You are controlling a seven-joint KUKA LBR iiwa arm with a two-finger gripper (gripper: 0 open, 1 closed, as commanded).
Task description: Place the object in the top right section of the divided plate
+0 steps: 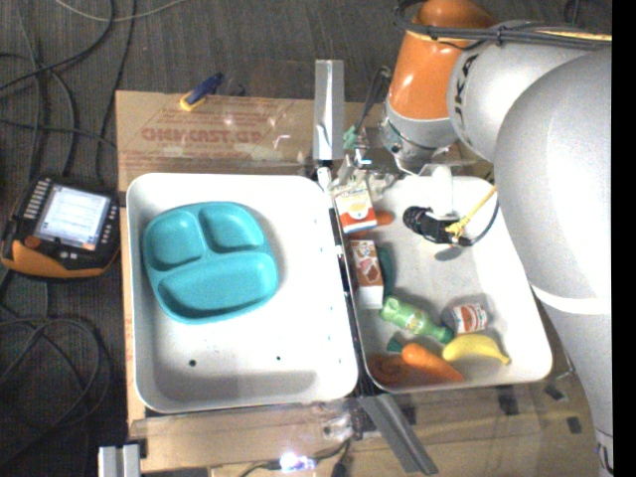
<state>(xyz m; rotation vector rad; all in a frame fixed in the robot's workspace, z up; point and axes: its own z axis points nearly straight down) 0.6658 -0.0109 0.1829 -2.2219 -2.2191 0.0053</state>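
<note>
- The gripper sits at the upper left corner of the right bin, right over a small orange-and-white carton that stands against the wall between the two bins.
- That carton looks like the thing being gone for, though the task does not name it; I cannot tell whether the fingers are spread or closed, nor whether they touch it.
- By its look the carton is a light toy box, stiff enough on its flat faces; I would pinch it across the two narrow sides, high up, since the bin wall crowds one flank.
- The teal divided plate lies in the left bin; its top right section is bare.
- A second carton lies just below the first, near enough to be knocked.
- Lower in the right bin are a green bottle, a small can, a carrot and a banana.
- The arm's bulk covers the right bin's far edge, and the wrist shadows the grasp point.
</note>
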